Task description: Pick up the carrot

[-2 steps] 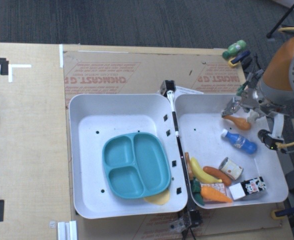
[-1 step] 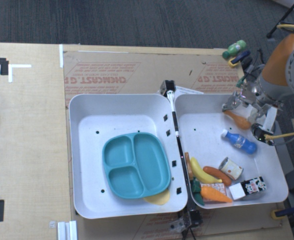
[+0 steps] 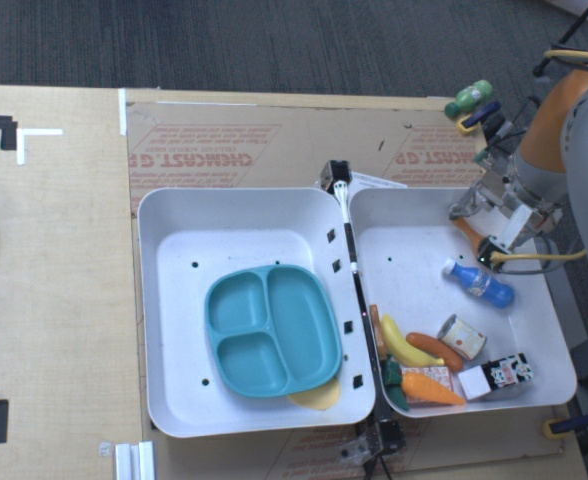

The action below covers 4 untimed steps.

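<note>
Hand (image 3: 486,230) state cannot be told. Approach the carrot (image 3: 433,389) from above, clear of the banana (image 3: 404,344).

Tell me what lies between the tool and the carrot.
The tool sits at the right bin's far right side; the carrot lies at its near edge. Between them lie the blue bottle and a small can. A sausage and banana crowd the carrot.

Bright even overhead light, soft faint shadows, mild glare on white bins (image 3: 164,268), slightly soft focus
</note>
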### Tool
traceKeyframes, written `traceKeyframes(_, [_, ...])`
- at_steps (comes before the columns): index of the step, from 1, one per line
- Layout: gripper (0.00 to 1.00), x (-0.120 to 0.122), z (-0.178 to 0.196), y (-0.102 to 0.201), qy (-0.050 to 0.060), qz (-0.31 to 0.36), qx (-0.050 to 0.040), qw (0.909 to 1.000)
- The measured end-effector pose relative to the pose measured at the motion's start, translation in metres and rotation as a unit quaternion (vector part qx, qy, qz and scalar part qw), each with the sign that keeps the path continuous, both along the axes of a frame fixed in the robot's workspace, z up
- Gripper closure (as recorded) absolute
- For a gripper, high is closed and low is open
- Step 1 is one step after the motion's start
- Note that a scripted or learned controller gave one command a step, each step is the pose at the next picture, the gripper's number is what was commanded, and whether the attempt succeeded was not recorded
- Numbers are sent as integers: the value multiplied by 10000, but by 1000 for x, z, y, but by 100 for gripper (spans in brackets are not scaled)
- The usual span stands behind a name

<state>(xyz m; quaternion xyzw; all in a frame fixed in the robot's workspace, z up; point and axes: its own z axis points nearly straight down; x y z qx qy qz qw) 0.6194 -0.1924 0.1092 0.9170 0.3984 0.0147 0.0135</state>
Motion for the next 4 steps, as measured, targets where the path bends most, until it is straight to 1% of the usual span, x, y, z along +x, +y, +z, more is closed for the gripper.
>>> traceKeyframes(1, [0,-62,0,52,213,-962,92,9951])
traceKeyframes(2, [0,-143,-18,90,203,-1069,94,9940])
traceKeyframes(3, [0,-129,82,220,201,-579,80,9981])
traceKeyframes(4, [0,-141,82,280,193,-1149,88,9931])
